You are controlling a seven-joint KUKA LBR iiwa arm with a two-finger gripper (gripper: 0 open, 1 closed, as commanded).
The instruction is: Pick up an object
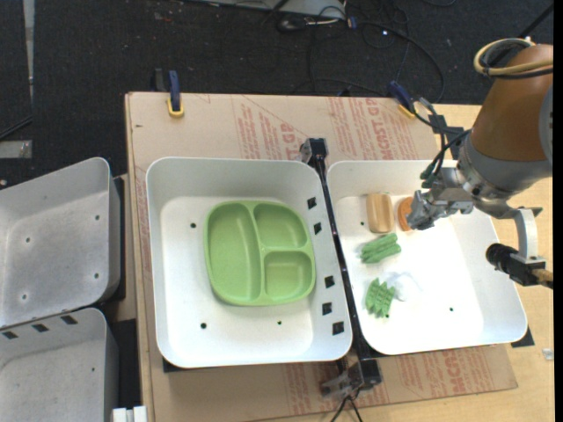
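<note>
From the camera view, the desk [229, 121] is a brown board carrying two shallow white bins side by side. The left bin [176, 262] holds a green divided plate [260, 252] with three compartments, lying flat near the middle of the bin floor. A dark divider strip [332, 253] runs between the two bins, with small black markers along the left bin's right wall.

The right bin [466, 315] holds several small things. A tan block [379, 212], upright in the frame, lies near the bin's upper left part. Just beside it to the right sits a small orange piece [404, 214], partly hidden by the gripper. Below these lies a green pod-like object [380, 250], tilted, and further down a second green leafy object [380, 298] with a small pale, see-through scrap [401, 281] touching its upper right.

The arm [515, 112] reaches in from the right, its orange band large in the upper right corner, the grey wrist below it. The gripper [420, 215] hangs low over the upper part of the right bin, right at the orange piece and close to the tan block. Whether its tips are released or clenched cannot be told from here, nor whether anything is caught.

Blue clamps [175, 95] hold the board at its far edge. White trays [53, 236] lie off to the left, and cables [387, 33] trail across the dark floor behind.
</note>
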